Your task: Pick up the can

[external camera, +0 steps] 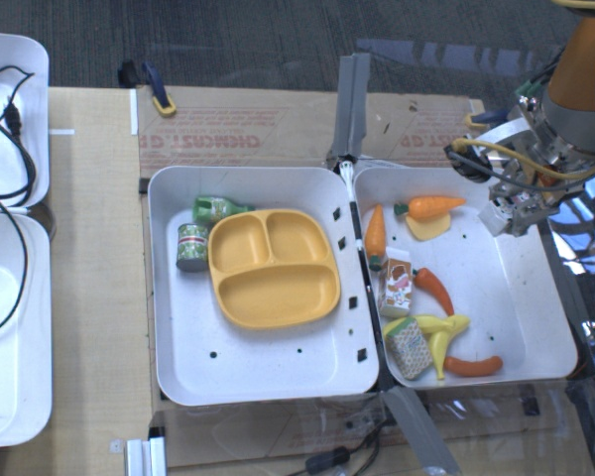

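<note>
i see the left bin [169, 296] holding a yellow tray [274, 267], with the can [191, 246] lying just beside the tray's left edge. my gripper [516, 211] hangs over the right bin's [535, 296] far right side, well apart from the can; whether it's clenched or released, i can't tell.

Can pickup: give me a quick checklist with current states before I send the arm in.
1. Can located, left bin, left of the yellow divided plate: ok.
2. Can touching the plate's rim: cannot tell.
3. Green bottle close behind the can, crowding the approach: not ok.
4. Gripper above the can: not ok, it hangs over the right bin's far right side.
5. Fingers ready to grasp: cannot tell.
</note>
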Robot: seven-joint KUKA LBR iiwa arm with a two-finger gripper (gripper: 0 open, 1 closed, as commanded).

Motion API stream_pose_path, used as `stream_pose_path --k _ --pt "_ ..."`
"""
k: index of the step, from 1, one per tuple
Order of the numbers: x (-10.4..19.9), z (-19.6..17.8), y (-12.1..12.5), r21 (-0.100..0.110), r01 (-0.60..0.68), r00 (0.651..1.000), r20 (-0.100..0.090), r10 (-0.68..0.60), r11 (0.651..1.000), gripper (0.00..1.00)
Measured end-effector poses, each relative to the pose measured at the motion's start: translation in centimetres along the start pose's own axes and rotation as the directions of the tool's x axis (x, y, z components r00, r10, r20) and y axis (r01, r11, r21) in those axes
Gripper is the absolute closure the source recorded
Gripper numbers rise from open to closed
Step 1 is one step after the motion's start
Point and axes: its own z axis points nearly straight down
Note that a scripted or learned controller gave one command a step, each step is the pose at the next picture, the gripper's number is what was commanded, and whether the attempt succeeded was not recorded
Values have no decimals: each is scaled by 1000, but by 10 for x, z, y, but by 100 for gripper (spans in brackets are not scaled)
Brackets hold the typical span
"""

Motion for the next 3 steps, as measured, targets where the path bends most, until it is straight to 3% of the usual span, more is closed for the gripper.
stream_pose_path --k 3 --pt "-2 -21 1 4 9 1000 16 -9 1000 100"
